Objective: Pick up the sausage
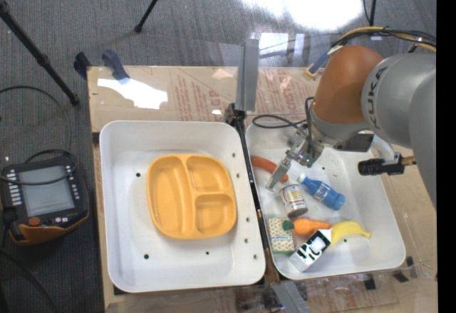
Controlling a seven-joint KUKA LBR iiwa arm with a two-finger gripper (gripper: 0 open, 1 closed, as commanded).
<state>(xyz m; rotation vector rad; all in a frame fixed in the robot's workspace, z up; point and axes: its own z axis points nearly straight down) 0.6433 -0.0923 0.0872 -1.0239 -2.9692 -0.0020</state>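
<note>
Nearest the camera, at the lower edge of the right bin (388,233), a black-and-white carton (311,250) lies tilted, with a banana (351,230) just to its right and a small green-and-tan box (281,235) to its left. A carrot (311,226) rests just above the carton.

The end effector (277,177) hangs in the upper left part of the right bin, its two fingers slanting down and to the left. The fingers stand slightly apart, and their tips meet the right end of the sausage (263,162); a firm clamp cannot be confirmed. The sausage, orange-red, lies along the bin's left wall, angled from upper left to lower right.

Just below the end effector stands a small can (293,199). To its right lies a blue bottle (321,191) with a white cap pointing toward the upper left.

The arm (370,94) enters from the right of the frame, its orange band above the wrist.

The left bin (128,155) holds a yellow divided plate (191,195) near its centre. Both bins rest on the surface (192,90). At the lower left of the frame, a control pendant (43,197) sits on the floor.
</note>
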